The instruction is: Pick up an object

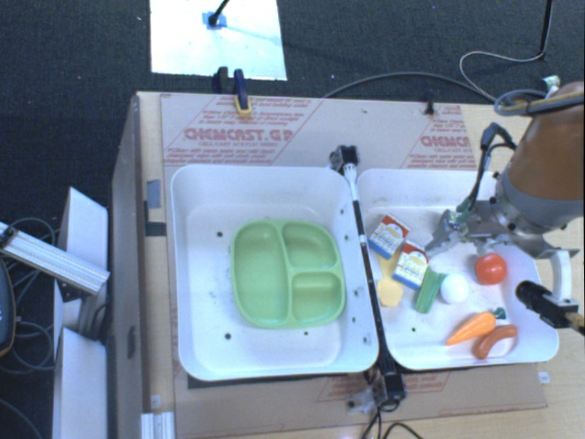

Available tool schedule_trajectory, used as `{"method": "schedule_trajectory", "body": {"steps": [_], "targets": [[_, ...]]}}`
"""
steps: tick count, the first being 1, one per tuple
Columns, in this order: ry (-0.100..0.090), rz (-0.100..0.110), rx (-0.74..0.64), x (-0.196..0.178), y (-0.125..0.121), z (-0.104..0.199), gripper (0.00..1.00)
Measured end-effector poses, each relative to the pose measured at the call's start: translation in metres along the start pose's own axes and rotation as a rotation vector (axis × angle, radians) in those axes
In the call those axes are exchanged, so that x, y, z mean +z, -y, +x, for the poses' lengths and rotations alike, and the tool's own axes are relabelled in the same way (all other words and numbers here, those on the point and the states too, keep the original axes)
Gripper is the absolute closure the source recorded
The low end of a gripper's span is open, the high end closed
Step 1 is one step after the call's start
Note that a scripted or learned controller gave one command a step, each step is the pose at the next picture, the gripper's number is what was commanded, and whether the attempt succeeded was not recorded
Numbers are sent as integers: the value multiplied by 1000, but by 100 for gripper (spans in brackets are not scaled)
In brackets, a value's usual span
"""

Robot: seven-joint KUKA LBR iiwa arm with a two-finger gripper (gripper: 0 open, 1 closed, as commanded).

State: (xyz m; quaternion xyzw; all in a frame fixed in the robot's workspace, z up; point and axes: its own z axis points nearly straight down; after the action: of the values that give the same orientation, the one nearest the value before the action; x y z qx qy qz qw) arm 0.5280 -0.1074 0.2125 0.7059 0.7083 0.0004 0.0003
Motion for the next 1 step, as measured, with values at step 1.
{"method": "schedule_trajectory", "body": {"steps": [1], "targets": [[3,-14,1,123,-85,5,0]]}}
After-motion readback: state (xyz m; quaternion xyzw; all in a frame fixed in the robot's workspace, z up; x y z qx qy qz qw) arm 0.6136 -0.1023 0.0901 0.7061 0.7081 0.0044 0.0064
